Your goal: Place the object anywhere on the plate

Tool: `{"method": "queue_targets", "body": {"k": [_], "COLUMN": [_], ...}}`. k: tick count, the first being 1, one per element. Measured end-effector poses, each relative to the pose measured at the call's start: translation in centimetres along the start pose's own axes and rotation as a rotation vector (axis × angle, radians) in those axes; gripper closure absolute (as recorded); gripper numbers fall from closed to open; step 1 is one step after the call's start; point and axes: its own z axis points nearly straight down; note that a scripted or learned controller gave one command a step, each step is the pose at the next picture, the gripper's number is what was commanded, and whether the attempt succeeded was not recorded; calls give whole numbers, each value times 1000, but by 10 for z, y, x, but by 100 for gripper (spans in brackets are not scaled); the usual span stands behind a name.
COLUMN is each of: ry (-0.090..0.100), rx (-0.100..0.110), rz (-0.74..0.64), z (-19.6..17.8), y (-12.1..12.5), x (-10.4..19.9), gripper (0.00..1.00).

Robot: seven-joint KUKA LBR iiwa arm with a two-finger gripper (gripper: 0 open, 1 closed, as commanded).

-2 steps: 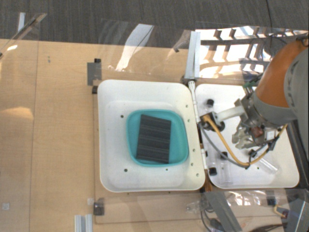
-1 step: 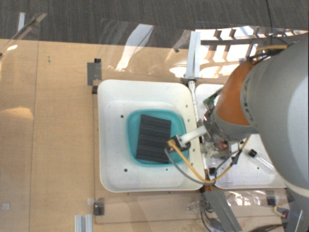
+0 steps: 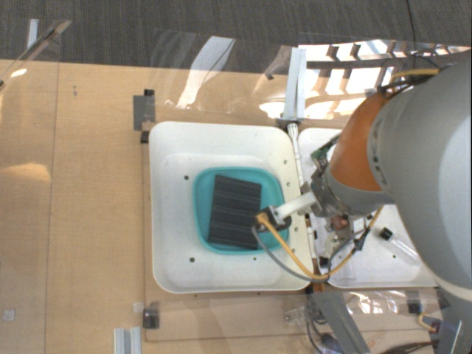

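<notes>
**A dark ridged block (image 3: 234, 211) is seen lying on a blue-green plate (image 3: 201, 198) in the left bin (image 3: 169, 264).**

Nearest, the pale wooden tabletop (image 3: 74, 271) is seen, and two white bins are set on it side by side. The plate is laid in the middle of the left bin. The block is laid flat on the plate, near its middle, with its near end close to the plate's rim. The pincer (image 3: 333, 224) is found over the edge where the two bins meet, just right of the plate and apart from the block. It cannot be told if the pincer is released or clenched, as it is tucked under the big grey arm (image 3: 431, 168) with its orange band (image 3: 354, 153). A small black thing (image 3: 384, 234) is seen in the right bin (image 3: 383, 273). Farthest back, a dark grey floor (image 3: 184, 6) is seen.
</notes>
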Motion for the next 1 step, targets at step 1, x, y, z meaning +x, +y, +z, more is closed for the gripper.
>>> {"method": "queue_targets", "body": {"k": [1], "ry": [11], "rx": [-9], "rz": [125], "z": [-175], "y": [101], "x": [-35], "gripper": [0]}}
